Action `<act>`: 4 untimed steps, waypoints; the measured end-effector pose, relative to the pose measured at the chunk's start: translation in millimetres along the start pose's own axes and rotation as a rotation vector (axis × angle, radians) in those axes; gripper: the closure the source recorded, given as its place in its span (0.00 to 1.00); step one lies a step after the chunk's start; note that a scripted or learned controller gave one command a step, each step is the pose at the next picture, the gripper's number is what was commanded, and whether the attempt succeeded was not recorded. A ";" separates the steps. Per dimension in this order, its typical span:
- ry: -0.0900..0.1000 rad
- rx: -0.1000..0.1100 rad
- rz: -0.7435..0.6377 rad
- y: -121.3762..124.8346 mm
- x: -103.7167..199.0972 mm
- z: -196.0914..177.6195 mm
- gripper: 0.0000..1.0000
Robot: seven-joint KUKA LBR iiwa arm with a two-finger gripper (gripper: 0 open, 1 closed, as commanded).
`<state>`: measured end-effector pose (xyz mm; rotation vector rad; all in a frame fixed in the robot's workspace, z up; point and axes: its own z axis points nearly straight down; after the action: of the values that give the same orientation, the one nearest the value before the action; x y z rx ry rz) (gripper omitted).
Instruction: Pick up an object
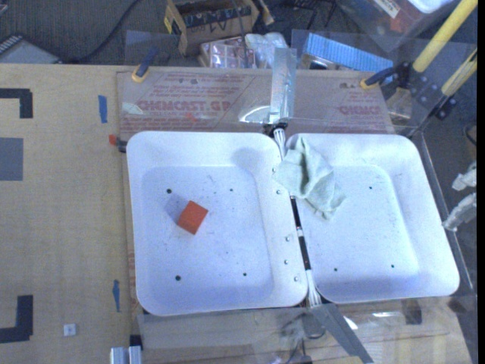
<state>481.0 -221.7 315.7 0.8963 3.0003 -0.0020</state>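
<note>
Red lettering is showing on the clear sheet [198,101] lying along the top edge of the bins; it seems to read "CHEMCAST GP", reversed or blurred in part, and the same red print is repeating at the upper right, too cut off to read fully. An orange-red block [192,217], small and cube-like with a lighter top face, is sitting in the left bin [151,279], left of the frame's centre, casting a dark shadow toward its upper left. A pale greenish cloth [309,178], crumpled, is draping over the seam between the bins and lying mostly in the right bin [394,279]. The wooden counter [61,226] is carrying black and blue tape marks at the far left. The hand's state cannot be told.
</note>
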 end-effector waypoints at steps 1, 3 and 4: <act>0.006 -0.001 -0.192 -2.0 1.0 151.4 0.00; -0.001 -0.002 -0.963 3.8 -9.2 -10.7 0.00; 0.004 -0.005 -1.093 12.5 -6.0 149.9 0.00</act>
<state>494.3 -215.1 165.9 -0.7940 3.0338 -0.0018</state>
